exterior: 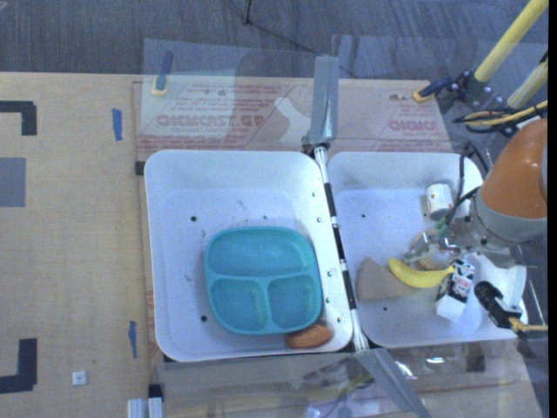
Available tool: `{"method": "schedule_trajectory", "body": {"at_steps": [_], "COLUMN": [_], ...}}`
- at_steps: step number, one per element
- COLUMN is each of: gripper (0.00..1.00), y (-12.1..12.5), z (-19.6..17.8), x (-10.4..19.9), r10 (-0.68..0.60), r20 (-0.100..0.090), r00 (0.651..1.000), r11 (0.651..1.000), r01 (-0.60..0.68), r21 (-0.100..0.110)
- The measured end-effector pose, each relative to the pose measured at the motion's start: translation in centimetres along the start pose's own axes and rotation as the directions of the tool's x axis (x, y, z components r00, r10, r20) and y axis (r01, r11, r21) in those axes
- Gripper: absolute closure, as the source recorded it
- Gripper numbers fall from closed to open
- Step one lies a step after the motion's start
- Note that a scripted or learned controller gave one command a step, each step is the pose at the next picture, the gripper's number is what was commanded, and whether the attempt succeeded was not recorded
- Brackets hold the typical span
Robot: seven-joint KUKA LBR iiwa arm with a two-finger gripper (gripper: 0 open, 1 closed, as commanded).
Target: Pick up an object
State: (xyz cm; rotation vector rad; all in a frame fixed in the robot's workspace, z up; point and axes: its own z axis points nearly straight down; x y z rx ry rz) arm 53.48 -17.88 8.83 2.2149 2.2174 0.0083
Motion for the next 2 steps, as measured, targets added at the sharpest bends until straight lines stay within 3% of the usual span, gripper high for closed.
{"method": "schedule_trajectory", "body": {"at_steps": [1, 2], "gripper": [1.0, 1.0], "y": [0.1, 9.3], "z": [-1.1, -11.3], "x": [-0.4, 8.2], "r10": [0.005, 0.073], "r20": [0.005, 0.0], "r00": [1.0, 0.997], "r11": [1.0, 0.997], "r01": [-0.005, -0.073], "r21": [-0.005, 0.008]}}
